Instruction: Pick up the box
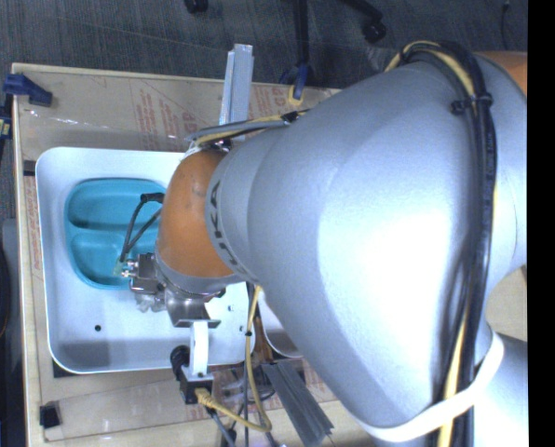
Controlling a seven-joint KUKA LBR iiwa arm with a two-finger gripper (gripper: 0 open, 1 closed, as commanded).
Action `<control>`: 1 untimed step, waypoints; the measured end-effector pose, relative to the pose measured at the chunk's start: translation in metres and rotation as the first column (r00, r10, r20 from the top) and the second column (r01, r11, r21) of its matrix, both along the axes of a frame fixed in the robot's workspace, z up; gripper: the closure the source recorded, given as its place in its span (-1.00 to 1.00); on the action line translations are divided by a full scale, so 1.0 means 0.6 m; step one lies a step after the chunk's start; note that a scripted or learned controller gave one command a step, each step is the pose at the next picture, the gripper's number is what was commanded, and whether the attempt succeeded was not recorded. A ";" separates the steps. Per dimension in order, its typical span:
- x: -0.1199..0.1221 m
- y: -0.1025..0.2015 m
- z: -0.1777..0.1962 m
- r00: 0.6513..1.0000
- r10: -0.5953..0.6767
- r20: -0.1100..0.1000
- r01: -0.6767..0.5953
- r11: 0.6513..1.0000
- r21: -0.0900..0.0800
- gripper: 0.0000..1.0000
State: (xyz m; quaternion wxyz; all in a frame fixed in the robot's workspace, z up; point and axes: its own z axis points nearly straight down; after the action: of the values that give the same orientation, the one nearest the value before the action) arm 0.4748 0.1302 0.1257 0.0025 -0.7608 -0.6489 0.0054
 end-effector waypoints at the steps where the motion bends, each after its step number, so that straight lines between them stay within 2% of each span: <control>1: 0.004 0.018 0.217 0.990 -0.141 0.007 0.141 0.990 0.001 1.00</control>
State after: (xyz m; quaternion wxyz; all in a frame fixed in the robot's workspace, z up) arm 0.4770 0.1409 0.2560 0.0007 -0.8049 -0.5935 0.0022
